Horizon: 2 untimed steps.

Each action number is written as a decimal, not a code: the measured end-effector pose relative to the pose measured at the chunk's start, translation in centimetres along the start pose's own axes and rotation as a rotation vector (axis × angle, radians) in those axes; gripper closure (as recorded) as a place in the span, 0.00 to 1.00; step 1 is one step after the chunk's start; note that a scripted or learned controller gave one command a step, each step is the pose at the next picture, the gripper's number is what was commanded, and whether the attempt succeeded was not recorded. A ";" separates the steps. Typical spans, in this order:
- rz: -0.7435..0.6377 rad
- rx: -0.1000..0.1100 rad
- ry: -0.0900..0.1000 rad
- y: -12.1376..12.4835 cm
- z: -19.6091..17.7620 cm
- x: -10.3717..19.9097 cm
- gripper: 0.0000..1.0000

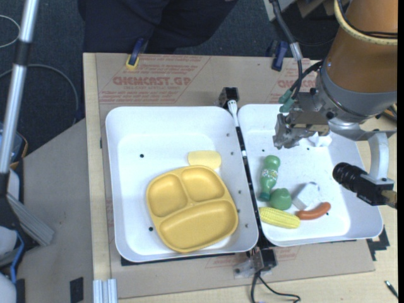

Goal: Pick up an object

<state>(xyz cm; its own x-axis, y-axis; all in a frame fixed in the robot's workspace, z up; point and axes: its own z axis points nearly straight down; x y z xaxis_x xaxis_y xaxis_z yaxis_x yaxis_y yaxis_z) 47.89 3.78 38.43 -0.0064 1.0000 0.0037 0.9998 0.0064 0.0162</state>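
Note:
My gripper hangs over the upper left part of the right bin, a little above and right of a green bottle that lies in the bin. Below the bottle sit a green round piece, a yellow corn cob, a red sausage and a white piece. Nothing shows between the fingers.
The left bin bears a yellow divided plate and a pale yellow piece behind it. A black clamp sits at the top between the bins. A black part stands over the right bin's right side.

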 end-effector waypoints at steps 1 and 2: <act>0.010 0.030 -0.005 -0.4 15.6 -2.1 1.00; 0.006 0.012 -0.005 9.4 20.4 -3.6 1.00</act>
<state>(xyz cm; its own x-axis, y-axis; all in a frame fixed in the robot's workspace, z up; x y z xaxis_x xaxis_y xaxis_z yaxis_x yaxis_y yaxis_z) 57.60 0.33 18.20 -0.0007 1.0000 -0.0016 1.0000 0.0007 0.0046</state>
